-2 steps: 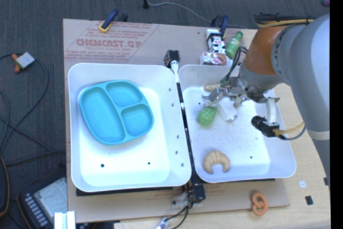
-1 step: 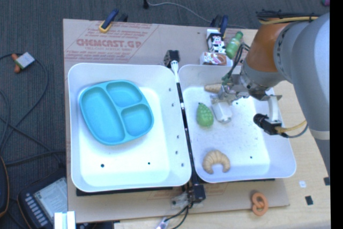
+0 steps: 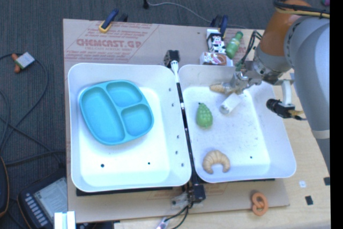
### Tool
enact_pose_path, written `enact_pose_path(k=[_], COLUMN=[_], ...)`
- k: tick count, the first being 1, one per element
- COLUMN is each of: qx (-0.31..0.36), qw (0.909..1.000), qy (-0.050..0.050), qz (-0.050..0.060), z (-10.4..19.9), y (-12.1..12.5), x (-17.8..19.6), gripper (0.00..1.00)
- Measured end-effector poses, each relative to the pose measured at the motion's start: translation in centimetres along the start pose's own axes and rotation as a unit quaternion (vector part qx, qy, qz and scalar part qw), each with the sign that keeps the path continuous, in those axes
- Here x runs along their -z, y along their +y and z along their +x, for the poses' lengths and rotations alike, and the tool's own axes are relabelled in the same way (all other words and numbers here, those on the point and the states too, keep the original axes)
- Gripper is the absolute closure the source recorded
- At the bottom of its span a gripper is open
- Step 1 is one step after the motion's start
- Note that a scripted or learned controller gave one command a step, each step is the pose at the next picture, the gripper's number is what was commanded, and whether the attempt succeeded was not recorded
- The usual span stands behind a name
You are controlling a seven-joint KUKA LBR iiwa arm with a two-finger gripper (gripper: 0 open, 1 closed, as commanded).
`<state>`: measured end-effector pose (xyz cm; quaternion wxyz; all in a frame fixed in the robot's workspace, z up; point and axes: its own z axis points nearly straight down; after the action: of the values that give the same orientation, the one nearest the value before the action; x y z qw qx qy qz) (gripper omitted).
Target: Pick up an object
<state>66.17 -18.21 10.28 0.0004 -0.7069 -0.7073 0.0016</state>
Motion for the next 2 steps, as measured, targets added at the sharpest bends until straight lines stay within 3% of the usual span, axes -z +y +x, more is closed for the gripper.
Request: enact_pose_path(k=[1,2], qx=[0.000,0.000], qw=[1.0000,1.0000], qy=[0.000,0.000], qz=[-0.003,-0.002], z=[0.66,0.65], y=[0.71,0.66], x=[5.33,5.24], gripper=[1.00,0.00])
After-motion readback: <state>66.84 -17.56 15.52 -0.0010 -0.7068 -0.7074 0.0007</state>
